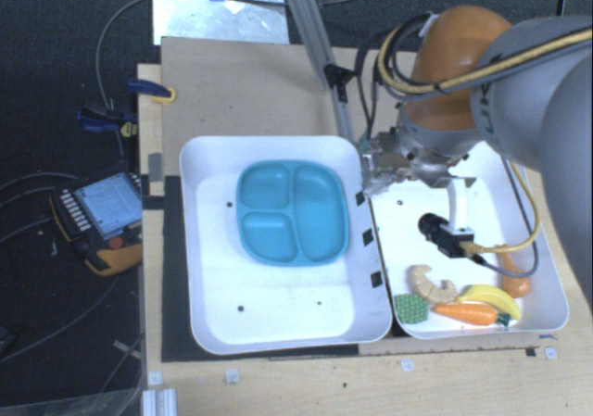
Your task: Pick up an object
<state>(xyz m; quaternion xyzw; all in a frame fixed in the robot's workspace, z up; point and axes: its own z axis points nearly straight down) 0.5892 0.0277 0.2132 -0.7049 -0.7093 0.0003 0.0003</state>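
My gripper [380, 173] hangs below the orange-banded wrist, over the upper left corner of the right bin [547, 312], close to the wall between the two bins. Along that bin's front edge lie a tan lumpy piece [431, 284], a green square [410, 308], a carrot [466, 314], a banana [491, 296] and a small orange item [514, 283]. All of them sit well in front of the gripper, and nothing shows in its grasp.
The left bin [213, 312] holds a blue divided plate [293, 212] in its upper middle. A grey pole [310, 16] slants down to the bins' back edge. Cables and a handheld device [102, 210] lie off the bench at left.
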